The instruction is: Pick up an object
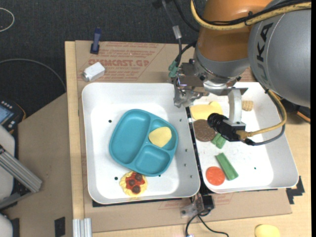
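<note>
Two shallow white bins sit side by side on a cardboard-topped worktop (123,58) as the grey arm (281,43), orange-banded above the wrist, reaches in from the right. Its hand (181,96) hangs low at the rear of the divide where the left bin (96,132) meets the right bin (274,157). The wrist covers it from this angle, so I cannot tell whether it is wide, narrow or holding anything.

The loose pieces nearest the hand lie in the right bin. A pale yellow slice (203,111) sits just beside the hand at the back, with a brown disc (202,130) touching its front edge. A short green piece (218,142) lies just beside the disc, a longer green stick (227,166) further forward, and a red-orange round (214,176) against the stick's near end. A tan cracker (247,105) rests apart near the rear wall.

In the left bin a blue divided plate (128,137) carries a yellow oval piece (161,136) in its right-hand compartment. A small toy pizza (133,183) lies just beside the plate's front rim.

Behind the left bin, a small white block (94,71) and a blue item (96,41) rest near the worktop's far left corner
</note>
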